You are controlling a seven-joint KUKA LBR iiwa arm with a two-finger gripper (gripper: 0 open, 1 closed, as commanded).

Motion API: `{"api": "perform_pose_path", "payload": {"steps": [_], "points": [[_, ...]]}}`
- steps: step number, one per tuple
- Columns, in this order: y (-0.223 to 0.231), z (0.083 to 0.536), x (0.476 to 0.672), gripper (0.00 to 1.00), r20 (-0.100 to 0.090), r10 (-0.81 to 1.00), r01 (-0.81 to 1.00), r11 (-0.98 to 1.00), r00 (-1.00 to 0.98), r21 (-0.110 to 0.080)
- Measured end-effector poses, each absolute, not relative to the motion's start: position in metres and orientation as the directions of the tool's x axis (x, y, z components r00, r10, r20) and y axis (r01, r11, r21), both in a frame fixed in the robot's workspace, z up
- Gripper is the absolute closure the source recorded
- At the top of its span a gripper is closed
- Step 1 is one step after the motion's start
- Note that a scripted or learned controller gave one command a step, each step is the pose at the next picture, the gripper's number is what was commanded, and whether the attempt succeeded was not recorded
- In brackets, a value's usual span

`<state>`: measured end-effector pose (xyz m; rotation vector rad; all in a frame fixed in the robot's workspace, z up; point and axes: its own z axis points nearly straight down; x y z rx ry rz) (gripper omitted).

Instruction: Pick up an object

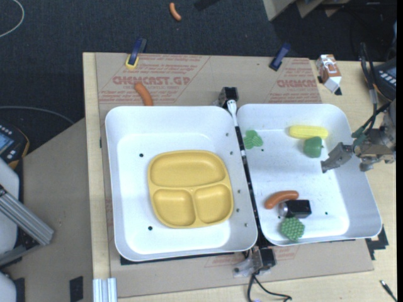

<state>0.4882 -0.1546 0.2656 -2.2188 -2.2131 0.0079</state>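
Observation:
The right bin (296, 172) holds several small items. A yellow corn cob (308, 131) lies at the back, with a green block (313, 147) just below it. A green leafy piece (253, 139) sits by the bin's left wall. Toward the front are an orange sausage (281, 198), a black block (298, 207) and a bumpy green ball (292, 229), close together. My gripper (350, 163) hangs over the bin's right side, right of the green block and apart from it. Its fingers stand open with only white bin floor between them.
The left bin (116, 168) bears a yellow divided plate (189, 187). On the cardboard behind the bins lie an orange sausage (144, 94) and a small box (329, 72). Clamps (134, 54) grip the board's back edge.

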Motion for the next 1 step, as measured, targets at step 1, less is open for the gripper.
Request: {"api": "perform_pose_path", "payload": {"steps": [1], "points": [[-0.1546,0.2701,0.4901,0.00,0.000,1.000,1.000,0.000,0.000,0.001]]}}
